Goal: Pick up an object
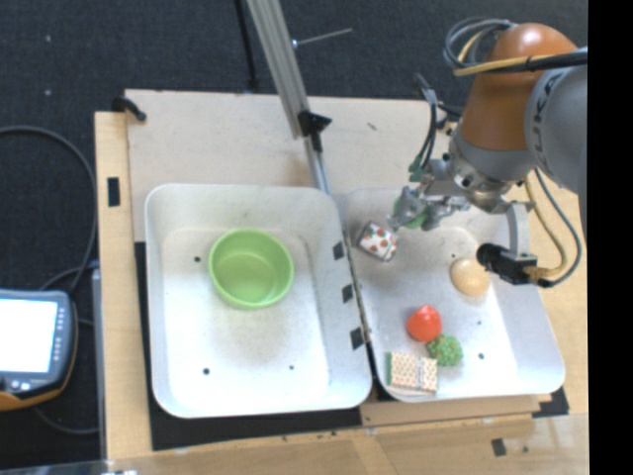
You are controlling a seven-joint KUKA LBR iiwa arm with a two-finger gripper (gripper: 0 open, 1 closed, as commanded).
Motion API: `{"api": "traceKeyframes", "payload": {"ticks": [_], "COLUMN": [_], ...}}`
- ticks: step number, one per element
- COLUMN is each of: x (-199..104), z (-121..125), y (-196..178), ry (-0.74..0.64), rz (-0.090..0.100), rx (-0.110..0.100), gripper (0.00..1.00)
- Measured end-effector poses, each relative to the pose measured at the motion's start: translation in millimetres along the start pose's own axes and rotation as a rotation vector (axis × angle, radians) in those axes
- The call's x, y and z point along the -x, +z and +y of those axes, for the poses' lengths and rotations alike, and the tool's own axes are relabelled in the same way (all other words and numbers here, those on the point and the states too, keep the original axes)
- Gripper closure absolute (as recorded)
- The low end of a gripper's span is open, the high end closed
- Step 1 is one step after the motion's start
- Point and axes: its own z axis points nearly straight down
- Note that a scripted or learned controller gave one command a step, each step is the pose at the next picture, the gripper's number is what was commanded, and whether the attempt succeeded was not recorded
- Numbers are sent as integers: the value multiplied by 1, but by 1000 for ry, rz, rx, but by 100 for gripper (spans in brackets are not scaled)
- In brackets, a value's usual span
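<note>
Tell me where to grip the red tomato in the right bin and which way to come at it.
Grip the red tomato across its round middle, coming straight down from above. It looks like a small ball with no handle, so any pair of opposite sides should do. Close along the upper-left to lower-right line: the green broccoli piece sits close at its lower right and the wafer just below, while its left side and top are open.

Red-and-white patterned cup (377,240) tilted at right bin's (529,339) left wall.

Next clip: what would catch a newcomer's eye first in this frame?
Probably the grey arm with its orange band reaching in from the right, its gripper low over the right white bin beside a small red-and-white patterned cup. Next, the round lime-green plastic bowl sitting in the left white bin.
</note>
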Motion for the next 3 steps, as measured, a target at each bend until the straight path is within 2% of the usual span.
{"api": "traceKeyframes", "payload": {"ticks": [2, 3], "x": [-115, -163], "z": [-17, -34], "y": [-20, -5], "ry": [-2, 0], "rz": [0, -1], "rx": [1, -3], "gripper": [100, 100]}}
